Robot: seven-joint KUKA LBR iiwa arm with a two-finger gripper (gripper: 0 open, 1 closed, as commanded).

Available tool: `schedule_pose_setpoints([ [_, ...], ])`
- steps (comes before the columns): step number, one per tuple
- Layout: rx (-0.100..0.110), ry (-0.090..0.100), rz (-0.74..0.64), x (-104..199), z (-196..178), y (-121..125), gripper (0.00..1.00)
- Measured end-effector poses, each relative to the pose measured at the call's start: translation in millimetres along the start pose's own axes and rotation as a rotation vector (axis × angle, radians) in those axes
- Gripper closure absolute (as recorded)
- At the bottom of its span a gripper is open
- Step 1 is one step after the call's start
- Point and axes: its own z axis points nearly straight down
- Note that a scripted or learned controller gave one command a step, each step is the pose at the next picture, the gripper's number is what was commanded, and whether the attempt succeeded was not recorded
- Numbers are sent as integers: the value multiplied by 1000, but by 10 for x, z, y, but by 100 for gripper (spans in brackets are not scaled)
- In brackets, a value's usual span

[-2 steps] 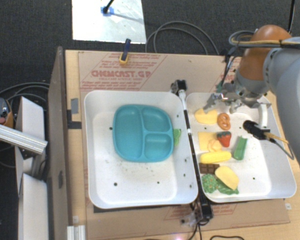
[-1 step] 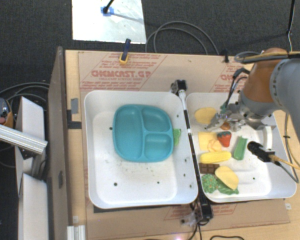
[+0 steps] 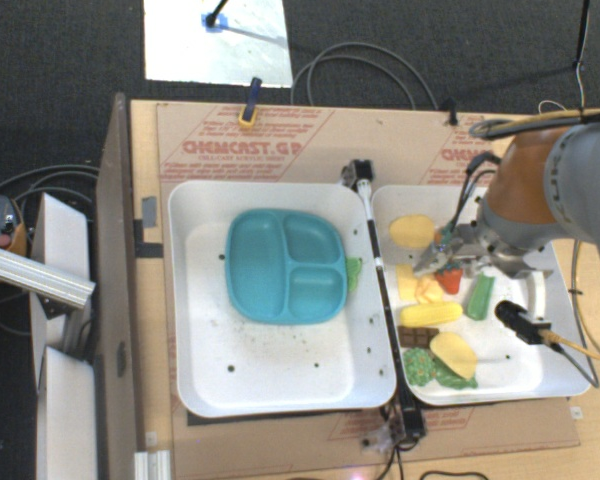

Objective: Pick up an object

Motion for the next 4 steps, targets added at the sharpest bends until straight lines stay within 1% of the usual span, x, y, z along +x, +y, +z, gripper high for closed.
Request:
schedule_pose_setpoints([
  [1,1,0,0,-38,1,-254,0],
  [2,1,1,0,126,3,-440,0],
  [3,-8,0,-8,404,-12,214,0],
  [4,-6,0,-5,385,-114,189,100],
])
